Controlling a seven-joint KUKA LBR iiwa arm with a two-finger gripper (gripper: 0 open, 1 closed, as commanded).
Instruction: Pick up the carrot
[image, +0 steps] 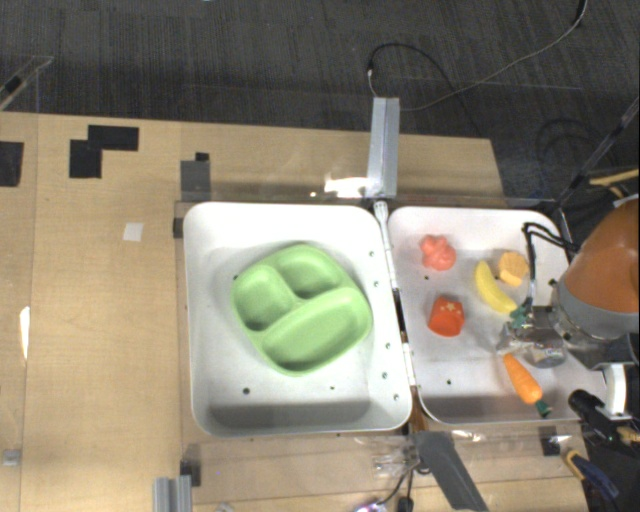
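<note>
The carrot (522, 379) is orange with a small green tip and lies slantwise in the front right part of the right bin (470, 400). My gripper (531, 340) hangs just above the carrot's upper end, below the grey wrist and its orange band (608, 268). The carrot rests on the bin floor, and its top end meets the gripper's dark metal parts. The wrist hides much of the gripper.
The right bin also holds a yellow banana (490, 287), an orange piece (514, 267), a red fruit (447, 316) and a pink piece (437, 252). A green divided plate (300, 307) lies in the left bin (215, 240). A metal post (384, 140) stands behind the bins.
</note>
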